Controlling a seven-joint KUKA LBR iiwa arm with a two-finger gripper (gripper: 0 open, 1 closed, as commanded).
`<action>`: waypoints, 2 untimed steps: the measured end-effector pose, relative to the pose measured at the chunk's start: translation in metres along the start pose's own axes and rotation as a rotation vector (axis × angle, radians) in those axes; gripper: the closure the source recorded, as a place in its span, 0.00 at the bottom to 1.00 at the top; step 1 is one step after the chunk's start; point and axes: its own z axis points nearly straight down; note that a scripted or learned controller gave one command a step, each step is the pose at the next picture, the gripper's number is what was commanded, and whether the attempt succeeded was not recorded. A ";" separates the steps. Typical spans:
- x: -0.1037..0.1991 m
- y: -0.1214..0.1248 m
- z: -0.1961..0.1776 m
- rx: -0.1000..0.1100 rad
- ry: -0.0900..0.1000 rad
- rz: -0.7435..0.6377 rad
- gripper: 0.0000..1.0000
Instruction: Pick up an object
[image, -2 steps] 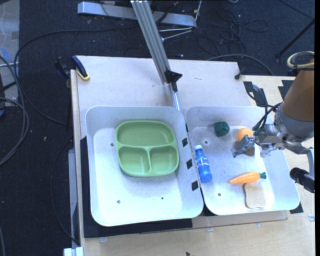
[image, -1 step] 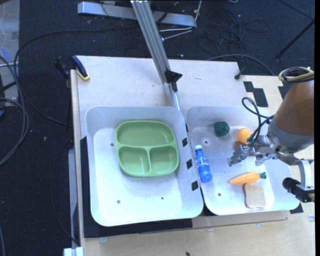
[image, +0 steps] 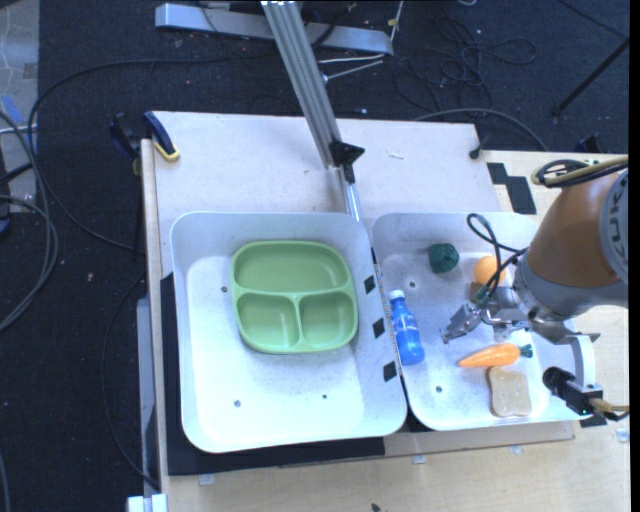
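Note:
In the right bin (image: 440, 405) lie a blue bottle (image: 405, 326), a dark green lump (image: 443, 257), an orange ball (image: 486, 270), an orange carrot (image: 490, 355) and a tan slice (image: 510, 392). My gripper (image: 463, 325) hangs over the middle of this bin, just above and left of the carrot and right of the bottle. It sits below the orange ball, which the wrist partly hides. Nothing shows held in the gripper.
The left bin (image: 200, 400) holds a green three-compartment plate (image: 295, 297). A slanted metal pole (image: 312, 90) reaches down to the bins' far edge. The arm's grey and orange wrist (image: 580, 250) covers the right bin's right side.

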 end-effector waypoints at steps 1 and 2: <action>0.000 0.000 -0.012 -0.003 -0.001 0.001 1.00; 0.002 -0.008 -0.060 -0.005 -0.001 -0.002 1.00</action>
